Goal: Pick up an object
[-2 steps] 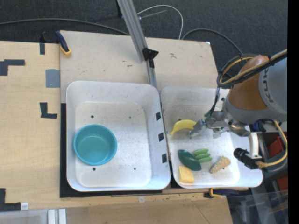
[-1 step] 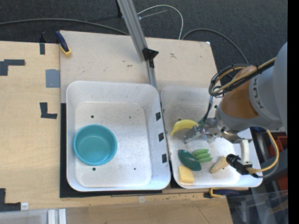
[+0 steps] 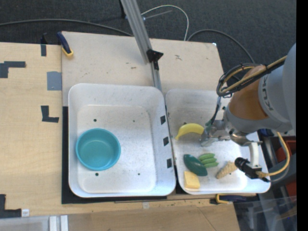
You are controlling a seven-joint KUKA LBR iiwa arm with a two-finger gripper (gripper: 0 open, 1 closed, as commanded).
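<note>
two shallow white bins are seen side by side on the bench. in the left bin (image 3: 86,97) a teal bowl (image 3: 98,149) is set near the front left corner. in the right bin (image 3: 190,100) several toy foods are gathered: a yellow banana (image 3: 189,129) near the middle, a dark green leaf-shaped piece (image 3: 195,165) touching a light green pea pod (image 3: 209,159), a yellow block (image 3: 191,180) at the front edge, and a tan cone-shaped piece (image 3: 224,170) to the right of them. the gripper (image 3: 208,137) is lowered into the right bin just beside the right tip of the banana, above the pea pod; whether the banana is touched cannot be told. how far the hand is open cannot be told, and nothing is seen held in it.
</note>
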